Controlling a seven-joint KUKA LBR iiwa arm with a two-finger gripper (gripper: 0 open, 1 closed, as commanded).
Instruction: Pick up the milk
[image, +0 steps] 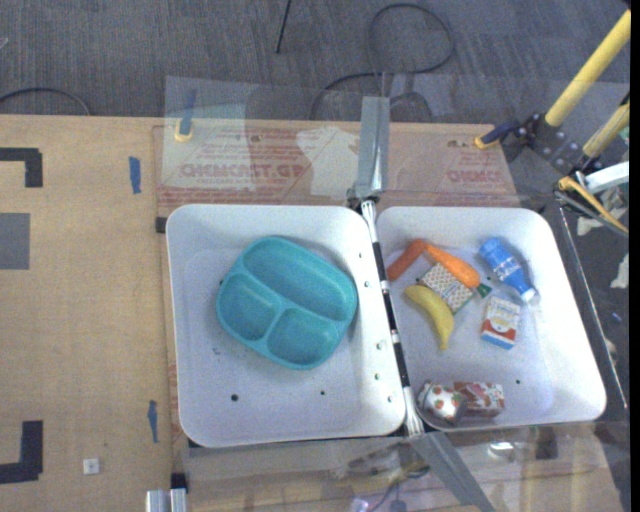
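Two white bins side by side, and the milk (500, 322) is in the right bin (560, 400): a small white carton with a red top and some blue on its face, lying towards the right side. Its print is too small to read. It sits just near of the blue bottle (505, 267) and right of the banana (432, 312), apart from both.

On to the writing. There's red lettering on the cardboard sheets (240, 168) at the far side of the bins, too blurred under a clear cover to spell out. The checkered packet (447, 290) beside the carrots (437, 262) carries a pattern but no legible words. The red-and-white pack (462, 398) at the near edge of the right bin shows pictures I can't make out.

Over in the left bin (200, 400), a teal divided plate (288, 300) lies flat.

As for the arm's pose and whether the gripper is apart or together, I cannot tell. At the far right, yellow rods (590, 65) with a dark clamp are cut off by the frame. A tangle of pale and yellow parts (603, 185) below them is hard to identify.
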